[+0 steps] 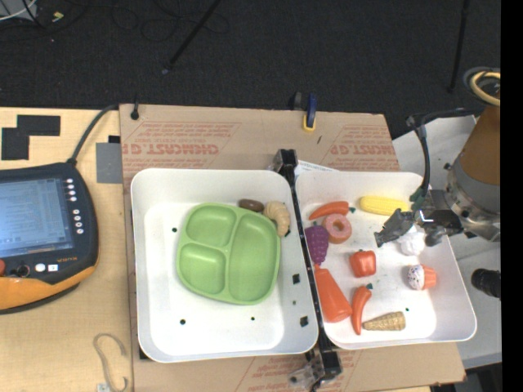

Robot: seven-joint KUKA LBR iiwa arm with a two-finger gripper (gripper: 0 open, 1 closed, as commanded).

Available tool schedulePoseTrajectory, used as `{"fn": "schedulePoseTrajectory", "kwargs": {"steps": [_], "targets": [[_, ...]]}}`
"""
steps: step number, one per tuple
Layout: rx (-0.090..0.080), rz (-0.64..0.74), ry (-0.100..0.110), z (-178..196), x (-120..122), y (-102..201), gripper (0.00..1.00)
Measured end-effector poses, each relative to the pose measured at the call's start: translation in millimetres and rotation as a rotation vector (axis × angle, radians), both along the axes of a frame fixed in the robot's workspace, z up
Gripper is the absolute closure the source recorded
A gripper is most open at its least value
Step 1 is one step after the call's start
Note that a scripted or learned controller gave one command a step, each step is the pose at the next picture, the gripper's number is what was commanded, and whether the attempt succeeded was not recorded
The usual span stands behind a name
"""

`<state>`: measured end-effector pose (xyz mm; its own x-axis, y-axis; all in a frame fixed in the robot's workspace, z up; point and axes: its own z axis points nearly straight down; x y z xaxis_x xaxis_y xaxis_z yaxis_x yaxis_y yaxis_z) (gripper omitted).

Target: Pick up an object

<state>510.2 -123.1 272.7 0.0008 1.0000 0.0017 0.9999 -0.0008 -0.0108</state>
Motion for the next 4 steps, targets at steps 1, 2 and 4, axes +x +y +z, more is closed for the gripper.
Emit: {"fn": "schedulePoseTrajectory", "kwargs": {"steps": [1, 2, 4], "targets": [[-0.002, 0.001, -0.009, 4, 2, 0, 0.00], [0.000, 0.002, -0.002, -51, 11, -2, 0.00], [0.001, -0.004, -0.002, -156, 9, 17, 0.00]]}}
